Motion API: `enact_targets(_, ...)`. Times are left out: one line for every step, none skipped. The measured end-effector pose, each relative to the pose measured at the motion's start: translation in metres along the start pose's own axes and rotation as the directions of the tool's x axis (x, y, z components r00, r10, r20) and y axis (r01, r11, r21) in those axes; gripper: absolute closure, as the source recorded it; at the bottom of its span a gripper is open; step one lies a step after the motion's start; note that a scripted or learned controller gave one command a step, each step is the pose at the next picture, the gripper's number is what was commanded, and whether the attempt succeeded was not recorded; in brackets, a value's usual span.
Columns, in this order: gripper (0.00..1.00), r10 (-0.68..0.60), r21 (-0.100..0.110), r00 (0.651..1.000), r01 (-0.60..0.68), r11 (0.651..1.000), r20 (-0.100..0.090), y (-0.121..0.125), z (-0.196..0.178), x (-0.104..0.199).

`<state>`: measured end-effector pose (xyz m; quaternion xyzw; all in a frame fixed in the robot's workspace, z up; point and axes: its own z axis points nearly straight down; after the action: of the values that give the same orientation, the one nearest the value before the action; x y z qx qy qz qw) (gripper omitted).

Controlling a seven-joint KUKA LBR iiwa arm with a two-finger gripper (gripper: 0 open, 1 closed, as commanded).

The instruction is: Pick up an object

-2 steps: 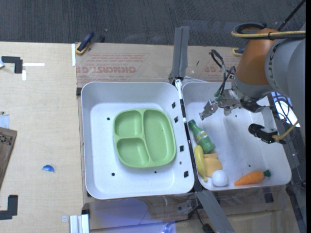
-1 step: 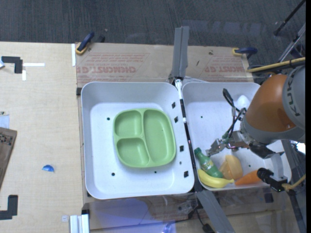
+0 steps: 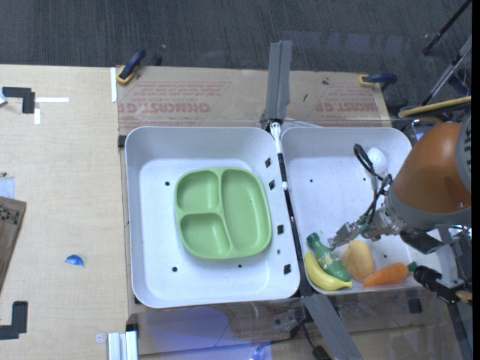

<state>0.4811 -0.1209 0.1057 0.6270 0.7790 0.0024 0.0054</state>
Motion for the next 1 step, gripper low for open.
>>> enact_targets(0.0,-0.099,0.01,0.995,0.099,0.995,-0.006,0.0316,0.0149,-0.0214)
